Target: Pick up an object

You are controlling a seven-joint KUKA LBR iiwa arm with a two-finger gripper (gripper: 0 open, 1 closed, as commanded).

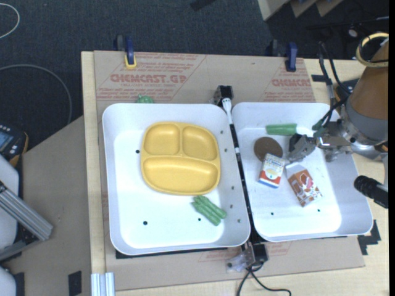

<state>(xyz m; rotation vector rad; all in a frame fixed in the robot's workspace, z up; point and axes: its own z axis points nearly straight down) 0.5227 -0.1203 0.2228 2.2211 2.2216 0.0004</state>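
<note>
Best done by picking one target and settling squarely over it before closing: pincer (300, 148) hanging low in the right bin (345, 224), fingers slightly parted and holding nothing, tips between the brown disc (267, 147) and the red packet (304, 187). Likely easiest to take the red packet, lying apart from its neighbours; worth avoiding the small white-and-orange carton (271, 170), touching the disc's lower edge. Red packet flat, glossy, crinkled, tilted on the bin floor, probably light and slippery. Green marker (281, 129) near the back wall. In the left bin (117, 184), a yellow divided tray (181, 158) and green pods (209, 209).
</note>
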